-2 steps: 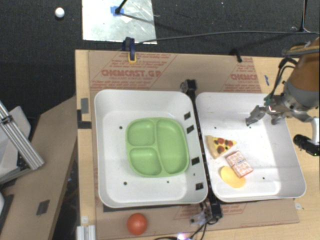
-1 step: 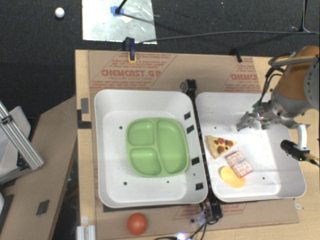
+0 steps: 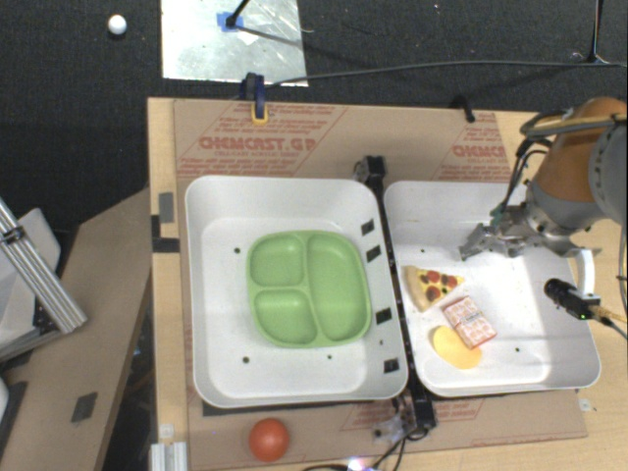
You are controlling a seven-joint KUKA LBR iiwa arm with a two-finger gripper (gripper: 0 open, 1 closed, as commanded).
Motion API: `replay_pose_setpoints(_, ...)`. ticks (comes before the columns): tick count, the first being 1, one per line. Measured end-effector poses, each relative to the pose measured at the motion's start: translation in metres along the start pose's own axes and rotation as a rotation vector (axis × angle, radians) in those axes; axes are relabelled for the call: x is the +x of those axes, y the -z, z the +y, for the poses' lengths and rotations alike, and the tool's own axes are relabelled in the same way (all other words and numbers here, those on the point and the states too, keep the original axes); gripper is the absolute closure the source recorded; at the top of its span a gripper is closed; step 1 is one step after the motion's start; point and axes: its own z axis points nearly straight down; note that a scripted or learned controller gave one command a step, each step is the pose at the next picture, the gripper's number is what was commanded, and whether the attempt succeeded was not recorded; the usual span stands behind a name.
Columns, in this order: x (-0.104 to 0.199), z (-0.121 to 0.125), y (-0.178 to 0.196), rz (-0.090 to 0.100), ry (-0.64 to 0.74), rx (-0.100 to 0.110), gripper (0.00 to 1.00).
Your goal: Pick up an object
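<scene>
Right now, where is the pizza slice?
The pizza slice lies in the right bin, near its left wall, just above the pink patterned block.

Both bins (image 3: 211, 292) look like smooth white plastic, the green tray (image 3: 309, 287) glossy plastic, the worktop (image 3: 324, 130) matt brown printed cardboard, the far sheet (image 3: 231, 27) shiny foil.

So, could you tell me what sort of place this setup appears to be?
Most likely a robotics lab test bench, not a kitchen: a KUKA arm's gripper over two white bins taped to cardboard, toy food such as a pizza slice, and a green divided plate.
</scene>
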Motion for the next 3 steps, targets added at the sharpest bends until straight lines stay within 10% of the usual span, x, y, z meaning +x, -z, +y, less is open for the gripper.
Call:
replay_pose_setpoints(1,0.0,0.001,0.012,-0.001,0.002,-0.005,1.0)
replay_pose_setpoints(3,0.008,0.016,0.109,-0.001,0.001,-0.006,1.0)
